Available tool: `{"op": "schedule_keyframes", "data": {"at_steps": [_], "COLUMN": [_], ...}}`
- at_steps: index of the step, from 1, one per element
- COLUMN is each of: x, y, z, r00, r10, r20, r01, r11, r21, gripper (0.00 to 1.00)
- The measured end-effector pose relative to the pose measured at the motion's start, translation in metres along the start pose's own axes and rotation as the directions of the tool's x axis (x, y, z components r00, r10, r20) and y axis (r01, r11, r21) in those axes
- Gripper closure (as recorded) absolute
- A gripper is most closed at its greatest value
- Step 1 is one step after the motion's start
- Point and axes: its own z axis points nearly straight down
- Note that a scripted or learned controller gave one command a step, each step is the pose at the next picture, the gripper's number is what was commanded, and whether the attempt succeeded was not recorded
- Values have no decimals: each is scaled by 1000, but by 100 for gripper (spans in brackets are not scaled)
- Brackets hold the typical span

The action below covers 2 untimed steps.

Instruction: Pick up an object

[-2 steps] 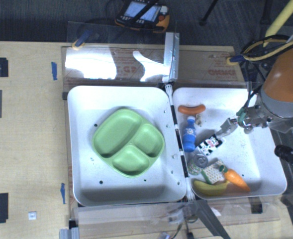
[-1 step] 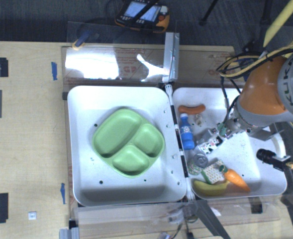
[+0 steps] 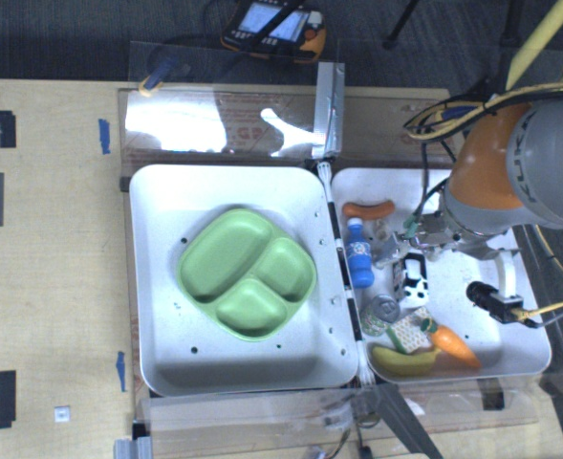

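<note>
My gripper (image 3: 404,250) hangs low in the right bin (image 3: 525,352), reaching in from the right under the orange-banded wrist. Just below it lies a black-and-white cow toy (image 3: 415,281). To its left a blue bottle (image 3: 359,254) lies along the bin's left wall. A reddish sausage (image 3: 369,209) rests above the bottle. Further down are a grey can (image 3: 386,308), a patterned packet (image 3: 411,334), an orange carrot (image 3: 451,344) and a yellow-green banana (image 3: 401,360). I see nothing held in the gripper.
The left bin (image 3: 157,208) holds a green divided plate (image 3: 248,271). A metal divider (image 3: 327,113) and a clear panel stand behind the bins. Cables and a black fitting (image 3: 492,300) hang by the arm at the right.
</note>
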Motion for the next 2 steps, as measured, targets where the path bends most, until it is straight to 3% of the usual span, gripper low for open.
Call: {"op": "schedule_keyframes", "data": {"at_steps": [1,2], "x": [0,55], "y": [2,-6], "z": [-12,-98], "r00": [1000,985], "r10": [-1,-171], "r20": [2,-3], "r01": [1,171], "r11": [1000,985], "r21": [-6,4], "gripper": [100,100]}}
